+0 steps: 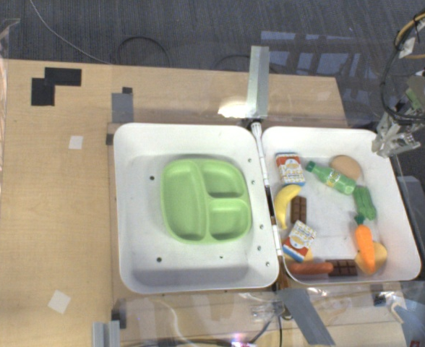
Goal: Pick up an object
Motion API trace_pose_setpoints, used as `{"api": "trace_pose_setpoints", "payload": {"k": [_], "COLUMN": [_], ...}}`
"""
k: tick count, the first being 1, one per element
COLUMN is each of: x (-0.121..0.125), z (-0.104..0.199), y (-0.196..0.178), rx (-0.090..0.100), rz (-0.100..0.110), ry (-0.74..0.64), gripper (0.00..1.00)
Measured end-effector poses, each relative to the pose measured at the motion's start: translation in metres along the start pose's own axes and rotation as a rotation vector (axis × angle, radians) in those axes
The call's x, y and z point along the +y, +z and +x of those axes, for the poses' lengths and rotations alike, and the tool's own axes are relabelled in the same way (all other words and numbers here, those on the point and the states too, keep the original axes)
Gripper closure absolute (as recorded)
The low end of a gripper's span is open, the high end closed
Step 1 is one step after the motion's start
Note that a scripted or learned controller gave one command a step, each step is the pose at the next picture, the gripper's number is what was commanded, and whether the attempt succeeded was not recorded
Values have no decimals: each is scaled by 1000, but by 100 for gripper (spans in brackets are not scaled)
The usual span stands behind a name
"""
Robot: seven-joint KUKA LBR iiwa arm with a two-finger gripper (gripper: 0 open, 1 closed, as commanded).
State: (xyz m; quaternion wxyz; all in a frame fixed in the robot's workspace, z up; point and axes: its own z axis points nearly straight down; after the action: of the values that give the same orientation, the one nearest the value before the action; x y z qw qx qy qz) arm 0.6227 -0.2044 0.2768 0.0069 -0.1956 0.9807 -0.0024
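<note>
Two bins on the desk [53, 194] | right bin [408, 262]: bottle [330, 178], banana [285, 203], carrot [365, 246] | pincer [395, 140] at upper right beyond the bin's corner, openness cannot be told | step: approach; next likely moving over the bin and lowering.

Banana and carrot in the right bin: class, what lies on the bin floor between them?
In the camera view, a chocolate bar lies right beside the banana; from there to the carrot the white floor of the right bin is bare.
</note>
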Motion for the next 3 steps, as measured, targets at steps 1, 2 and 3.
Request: {"api": "trace_pose_setpoints", "payload": {"k": [1, 2, 3], "x": [129, 54, 71], "z": [81, 85, 107], "y": [-7, -24, 11], "rx": [1, 3, 4], "rz": [-2, 0, -3], "ry": [69, -110, -266], "gripper": [100, 100, 100]}}
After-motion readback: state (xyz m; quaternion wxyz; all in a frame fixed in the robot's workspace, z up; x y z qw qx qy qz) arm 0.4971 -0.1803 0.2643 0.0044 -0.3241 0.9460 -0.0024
